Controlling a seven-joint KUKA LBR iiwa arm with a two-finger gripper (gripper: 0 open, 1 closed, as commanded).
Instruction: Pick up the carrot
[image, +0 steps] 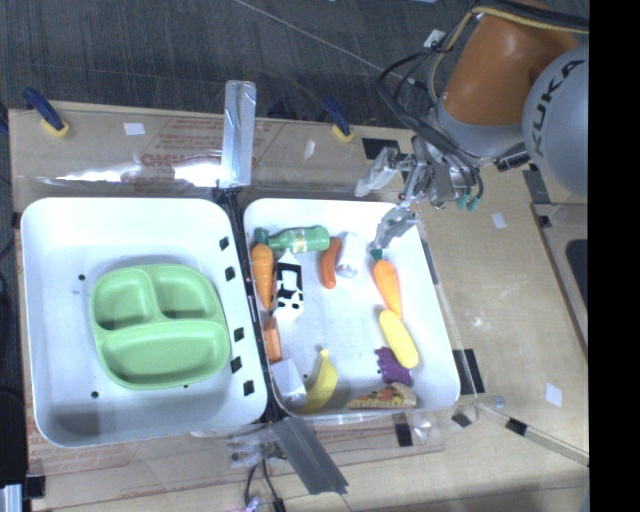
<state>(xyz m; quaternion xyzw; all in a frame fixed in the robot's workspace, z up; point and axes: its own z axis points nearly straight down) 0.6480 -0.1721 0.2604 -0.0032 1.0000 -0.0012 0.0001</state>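
Carrot (387, 287) lies in right bin (437, 300), right half, roughly 2 o'clock from bin centre, green top up near the back wall. Second carrot (262, 276) sits along the left wall of the same bin, around 10 o'clock. Gripper (392, 228) hangs over the bin's back right part, fingers slightly apart, nothing between them as far as visible. Right-hand carrot is just beside the fingertips, toward 6 o'clock from gripper, top end nearest. Long axis runs about 12 to 6, tilted slightly toward 5. Likely target is this nearer one; the fingers probably need to straddle across that axis. Yellow corn-like piece (398, 338) lies just below the carrot, could get bumped.
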